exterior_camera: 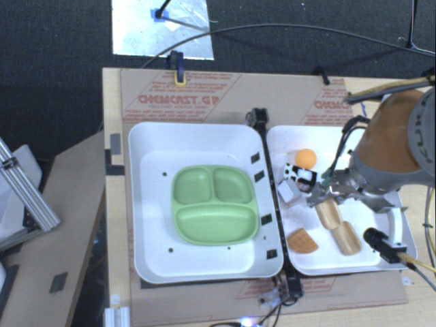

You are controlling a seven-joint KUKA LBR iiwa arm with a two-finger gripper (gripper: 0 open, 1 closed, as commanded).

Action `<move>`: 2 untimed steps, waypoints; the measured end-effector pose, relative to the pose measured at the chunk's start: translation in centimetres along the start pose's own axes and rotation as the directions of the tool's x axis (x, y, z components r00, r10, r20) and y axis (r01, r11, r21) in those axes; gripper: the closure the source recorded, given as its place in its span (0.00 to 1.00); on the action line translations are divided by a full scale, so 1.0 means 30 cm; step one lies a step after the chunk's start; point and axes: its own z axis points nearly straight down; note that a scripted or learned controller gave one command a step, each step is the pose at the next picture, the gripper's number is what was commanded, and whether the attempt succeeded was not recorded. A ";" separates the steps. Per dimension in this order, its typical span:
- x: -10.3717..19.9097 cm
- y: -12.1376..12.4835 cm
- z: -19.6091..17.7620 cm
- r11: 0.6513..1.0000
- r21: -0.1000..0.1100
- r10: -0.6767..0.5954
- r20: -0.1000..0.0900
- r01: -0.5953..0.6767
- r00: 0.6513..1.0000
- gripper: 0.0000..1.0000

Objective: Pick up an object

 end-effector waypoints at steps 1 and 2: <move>-0.013 0.005 -0.213 1.000 -0.001 0.000 0.000 0.000 1.000 1.00; -0.039 0.008 -0.368 1.000 0.000 0.000 0.001 0.000 1.000 1.00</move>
